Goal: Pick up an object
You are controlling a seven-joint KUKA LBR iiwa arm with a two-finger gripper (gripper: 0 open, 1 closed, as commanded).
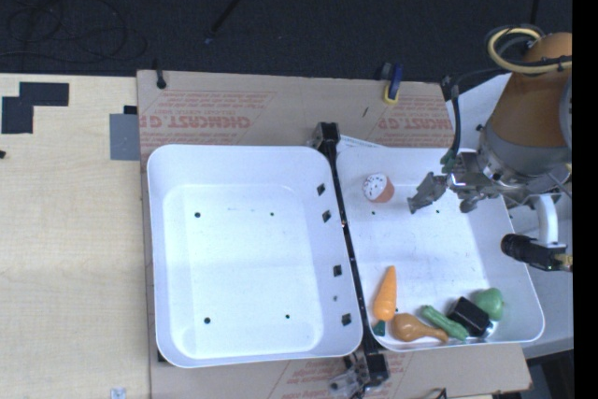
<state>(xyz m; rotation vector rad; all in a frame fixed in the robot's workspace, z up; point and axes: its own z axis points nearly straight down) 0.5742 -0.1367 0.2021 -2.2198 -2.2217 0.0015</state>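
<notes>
Desk [65,238], pale wood, extends far to the left of the hand, with a cardboard sheet [243,112] laid on it under both bins. Left bin [154,201], white and shallow, sits well left of the hand. Right bin [528,313], white, lies directly beneath the hand and carries all the objects. Arm [533,107], grey with orange band, enters from the right and ends over the upper middle of the right bin. Hand [432,192] hovers above the bin floor with its dark fingers pointing left; nothing is seen between them, and how far they are parted cannot be told from this slant. Small round object [377,188], white and orange, lies just left of the hand, apart from it. Orange carrot [385,292] lies well below the hand, slightly left. Yellow-orange gourd-like piece [413,327] sits below the carrot at the bin's near wall. Green long item [441,322] lies beside it to the right, then a black block [469,315] and a green rounded object [488,301], all clustered below and right of the hand.
</notes>
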